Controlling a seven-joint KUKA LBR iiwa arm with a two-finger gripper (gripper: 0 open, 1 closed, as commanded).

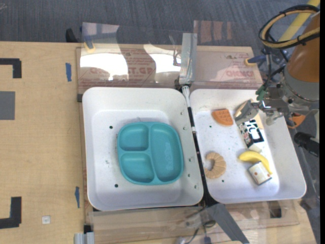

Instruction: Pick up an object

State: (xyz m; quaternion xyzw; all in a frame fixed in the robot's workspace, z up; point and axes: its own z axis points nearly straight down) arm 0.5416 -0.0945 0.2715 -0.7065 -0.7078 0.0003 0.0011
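Observation:
The right bin (284, 187) holds several small items. An orange flat piece (222, 117) lies near its back left, with a tan ring-shaped pastry (215, 165) toward the front left. A yellow banana (254, 157) and a white-and-brown block (259, 174) sit at the front right, and a black-and-white item (252, 132) lies in the middle. My gripper (258, 114) hangs over the back of this bin, just above the black-and-white item and to the right of the orange piece. Its fingers (242, 110) are spread open with nothing between them.
The left bin (96, 136) bears a teal divided plate (150, 152). A metal divider post (187, 60) stands at the back between the bins. Cables (284, 27) loop at the arm's upper right. Brown board flanks the bench on the left.

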